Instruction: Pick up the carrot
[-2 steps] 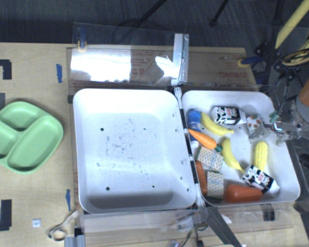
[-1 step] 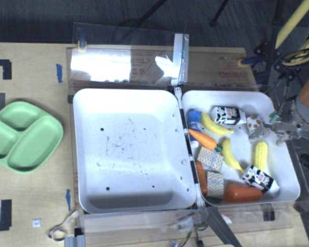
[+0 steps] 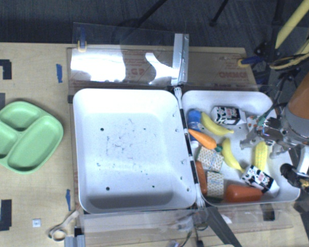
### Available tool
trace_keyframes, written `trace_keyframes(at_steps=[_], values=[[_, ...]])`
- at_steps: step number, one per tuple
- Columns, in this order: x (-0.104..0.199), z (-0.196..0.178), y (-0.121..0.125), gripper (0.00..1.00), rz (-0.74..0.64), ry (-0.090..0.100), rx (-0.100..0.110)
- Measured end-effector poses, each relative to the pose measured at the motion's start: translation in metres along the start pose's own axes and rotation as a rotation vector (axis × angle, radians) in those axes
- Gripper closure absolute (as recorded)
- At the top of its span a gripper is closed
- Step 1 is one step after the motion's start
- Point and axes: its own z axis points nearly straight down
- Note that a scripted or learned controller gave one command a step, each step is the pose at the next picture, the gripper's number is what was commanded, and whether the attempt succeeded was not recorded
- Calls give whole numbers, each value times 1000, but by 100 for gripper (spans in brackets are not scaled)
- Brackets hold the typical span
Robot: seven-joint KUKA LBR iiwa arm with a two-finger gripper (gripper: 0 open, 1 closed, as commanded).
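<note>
claw (image 3: 261, 134): at the right side of the right bin (image 3: 257, 99), low over its contents, at the end of the grey arm (image 3: 301, 122) with its orange band, which comes in from the right. metal parts of the claw sit above the corn cob (image 3: 260, 156); whether it is spread or closed cannot be told, and nothing is seen gripped in it.

carrot (image 3: 202, 138): orange, lying at a slant in the left part of the right bin, just beside the divider between the two bins, well apart from the claw. blue item (image 3: 194, 118) just behind it; banana (image 3: 215, 124) just beside its upper end.

second banana (image 3: 230, 155): between carrot and corn cob.

patterned packets (image 3: 212, 161): two, stacked toward the near side, just below the carrot.

red-orange item (image 3: 242, 192): at the near wall of the right bin.

black-and-white cartons: one (image 3: 225, 114) at the far side, one (image 3: 258, 178) near the corn cob.

left bin (image 3: 129, 143): white, faint marks on its floor.

green divided plate (image 3: 23, 136): on the counter (image 3: 31, 199), left of the bins.
</note>
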Motion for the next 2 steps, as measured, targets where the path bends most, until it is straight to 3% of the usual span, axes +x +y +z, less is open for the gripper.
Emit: trace_keyframes(at_steps=[1, 2], values=[[28, 26, 12, 0, -114, -1, 0], [57, 22, 23, 0, -35, -1, -3]])
